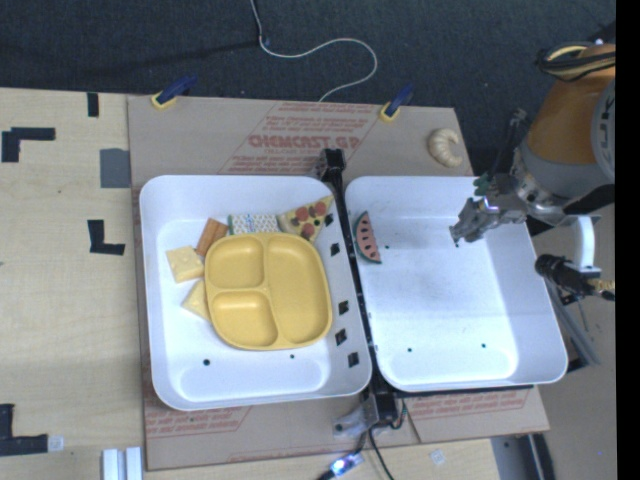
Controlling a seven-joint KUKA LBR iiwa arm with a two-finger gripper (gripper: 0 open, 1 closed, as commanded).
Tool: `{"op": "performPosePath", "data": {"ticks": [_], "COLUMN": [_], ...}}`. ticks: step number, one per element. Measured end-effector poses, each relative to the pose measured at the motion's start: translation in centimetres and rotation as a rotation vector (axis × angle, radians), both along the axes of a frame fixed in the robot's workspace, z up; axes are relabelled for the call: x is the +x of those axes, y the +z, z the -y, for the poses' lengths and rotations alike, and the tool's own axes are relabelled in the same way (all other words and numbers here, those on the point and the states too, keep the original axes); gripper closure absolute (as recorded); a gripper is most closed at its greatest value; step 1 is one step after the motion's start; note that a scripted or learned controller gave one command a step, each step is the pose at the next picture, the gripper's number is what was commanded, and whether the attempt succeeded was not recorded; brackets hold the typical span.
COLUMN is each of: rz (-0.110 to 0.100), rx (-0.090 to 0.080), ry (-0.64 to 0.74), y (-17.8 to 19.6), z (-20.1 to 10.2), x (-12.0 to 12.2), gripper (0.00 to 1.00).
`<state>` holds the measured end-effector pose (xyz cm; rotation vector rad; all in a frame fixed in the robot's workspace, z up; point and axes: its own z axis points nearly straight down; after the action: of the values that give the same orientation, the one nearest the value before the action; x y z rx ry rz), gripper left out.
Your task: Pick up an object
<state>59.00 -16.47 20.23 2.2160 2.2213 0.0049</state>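
A watermelon slice toy (pixel 368 237) lies at the left wall of the right bin (pixel 450 358). In the left bin (pixel 170 368) a yellow divided plate (pixel 268 290) rests among several flat food toys: a pizza slice (pixel 310 216), a brown cracker (pixel 211 235) and pale yellow squares (pixel 185 265). My gripper (pixel 466 227) hangs over the right bin's upper right part, well to the right of the watermelon slice, with nothing seen between its fingers.
A beige round object (pixel 447 146) sits on the cardboard behind the right bin. Blue-and-yellow clamps (pixel 174 90) hold the cardboard's far edge. A white cable (pixel 320 53) loops on the dark floor beyond. A black divider (pixel 345 268) separates the bins.
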Motion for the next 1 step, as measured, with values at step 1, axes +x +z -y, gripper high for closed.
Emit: {"op": "performPosePath", "data": {"ticks": [1], "rz": [-0.003], "rx": [0.001], "ry": [0.000], "y": [2.35], "z": [-0.09], "x": [0.08], "gripper": [1.00]}}
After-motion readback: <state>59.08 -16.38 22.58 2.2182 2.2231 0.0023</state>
